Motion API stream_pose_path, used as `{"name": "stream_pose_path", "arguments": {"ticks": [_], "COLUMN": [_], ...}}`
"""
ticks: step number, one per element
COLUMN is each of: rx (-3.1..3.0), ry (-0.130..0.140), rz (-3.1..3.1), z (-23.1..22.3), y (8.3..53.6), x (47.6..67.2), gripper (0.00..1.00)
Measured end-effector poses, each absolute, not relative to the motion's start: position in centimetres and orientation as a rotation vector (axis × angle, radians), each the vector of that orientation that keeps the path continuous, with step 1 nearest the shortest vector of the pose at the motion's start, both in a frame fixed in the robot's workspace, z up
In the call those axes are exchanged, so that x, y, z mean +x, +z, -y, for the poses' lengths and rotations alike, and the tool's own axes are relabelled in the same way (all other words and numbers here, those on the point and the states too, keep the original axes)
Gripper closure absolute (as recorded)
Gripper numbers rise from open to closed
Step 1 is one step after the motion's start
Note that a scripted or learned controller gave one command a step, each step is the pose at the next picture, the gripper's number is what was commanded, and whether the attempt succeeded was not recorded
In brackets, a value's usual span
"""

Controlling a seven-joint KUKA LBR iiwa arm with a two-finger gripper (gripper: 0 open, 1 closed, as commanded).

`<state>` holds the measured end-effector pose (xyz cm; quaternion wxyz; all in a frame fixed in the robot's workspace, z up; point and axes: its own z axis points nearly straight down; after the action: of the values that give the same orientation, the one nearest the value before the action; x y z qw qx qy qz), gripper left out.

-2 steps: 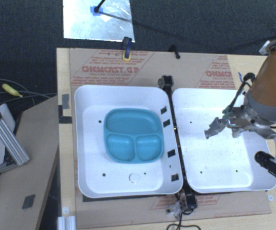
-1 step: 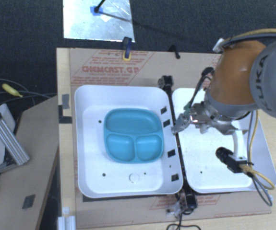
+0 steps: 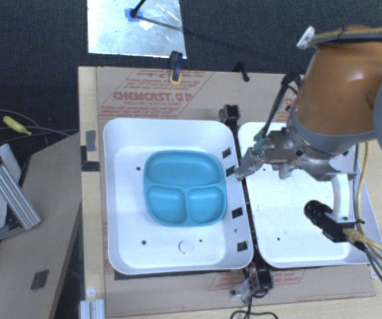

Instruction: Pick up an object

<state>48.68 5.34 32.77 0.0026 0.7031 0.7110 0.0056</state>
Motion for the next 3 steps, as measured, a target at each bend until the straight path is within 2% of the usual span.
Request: {"name": "stream_pose_path", "arguments": {"ticks": [1, 2, 3], "rx": [2.221, 2.206, 2.223], "ry": [-0.005, 0.028, -0.011], "rz": [-2.224, -2.224, -2.227], "z": [-5.8, -8.0, -9.9], "y": [24.8, 40.4, 27.7], "x": [52.5, 48.7, 48.6], "gripper": [0.0, 0.0, 0.0]}}
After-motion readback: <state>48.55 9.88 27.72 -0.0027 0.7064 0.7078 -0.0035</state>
